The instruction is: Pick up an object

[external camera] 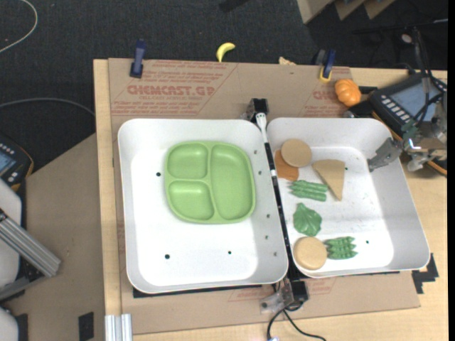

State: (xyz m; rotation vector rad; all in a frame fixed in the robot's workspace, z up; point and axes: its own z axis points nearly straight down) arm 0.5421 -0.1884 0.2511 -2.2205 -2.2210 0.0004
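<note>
With the gripper poised at the right white plastic bin, finger state indiscernible, the tan wedge-shaped toy nearby is best approached squarely from above.

a divided plate is sitting in the left bin; toy foods are lying in the right bin, left of my claw.

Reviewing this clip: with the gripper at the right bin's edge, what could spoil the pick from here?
The small toy foods lie packed together: the round tan disc overlaps an orange-brown disc, and the tan wedge sits beside the green bean pods, so a descent could nudge neighbours or grab two. The gripper hovers by the right white bin rim, which it might clip.
</note>
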